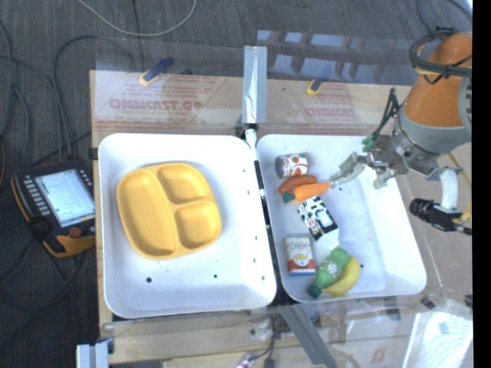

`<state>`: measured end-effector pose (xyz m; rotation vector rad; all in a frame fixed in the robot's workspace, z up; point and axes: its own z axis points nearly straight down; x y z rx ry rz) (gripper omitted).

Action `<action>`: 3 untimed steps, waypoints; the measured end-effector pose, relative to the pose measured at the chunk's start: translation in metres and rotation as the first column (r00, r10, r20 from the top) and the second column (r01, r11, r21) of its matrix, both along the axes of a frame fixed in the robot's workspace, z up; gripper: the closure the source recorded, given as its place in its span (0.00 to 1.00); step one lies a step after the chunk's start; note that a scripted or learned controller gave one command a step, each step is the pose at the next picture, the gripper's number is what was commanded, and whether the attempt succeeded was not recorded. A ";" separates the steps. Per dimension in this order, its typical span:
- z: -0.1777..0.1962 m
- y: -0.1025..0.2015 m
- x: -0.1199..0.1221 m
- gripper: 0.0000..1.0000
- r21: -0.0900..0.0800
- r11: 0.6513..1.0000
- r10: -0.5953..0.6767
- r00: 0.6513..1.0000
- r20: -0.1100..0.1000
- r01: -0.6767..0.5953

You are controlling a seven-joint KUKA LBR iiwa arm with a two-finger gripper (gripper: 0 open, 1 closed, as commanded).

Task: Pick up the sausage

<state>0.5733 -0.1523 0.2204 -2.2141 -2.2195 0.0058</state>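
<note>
- Bench (184, 102): brown board under both bins, with a bare strip along their 12 o'clock side holding a blue-and-yellow clip at each end.
- Left bin (130, 282): white and shallow; bare floor runs all round the plate, widest toward 6 o'clock.
- Right bin (391, 236): white, touching the left bin along the middle seam. Its things crowd the 9 o'clock half; the 3 o'clock half is bare floor.
- Arm (441, 90): grey with an orange band, coming in at 2 o'clock of the right bin, above its rim.
- Plate (169, 209): yellow, three compartments, lying in the middle of the left bin, clear of every wall.
- Gripper (359, 169): over the right bin near its 12 o'clock wall; fingers spread apart with nothing between them, one tip just beside the carrot's end.
- Banana (347, 277): with a green thing at the 6 o'clock wall.
- Carrot (308, 192): orange, touching the sausage at its 6 o'clock side.
- Sausage (296, 182): reddish, lying across the right bin's upper part, just at 6 o'clock of the can, near the seam wall.
- Black-and-white carton (317, 217): mid-bin.
- Small box (299, 255): at 6 o'clock of the carton.
- Can (292, 164): on its side, near the 12 o'clock wall.
</note>
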 end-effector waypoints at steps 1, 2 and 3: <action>-0.100 0.007 -0.013 0.00 -0.003 0.996 -0.089 0.995 0.037 0.089; -0.114 0.045 -0.028 0.00 0.016 0.843 -0.538 0.841 0.048 0.538; -0.114 0.037 -0.048 0.00 0.050 0.565 -0.825 0.564 0.041 0.823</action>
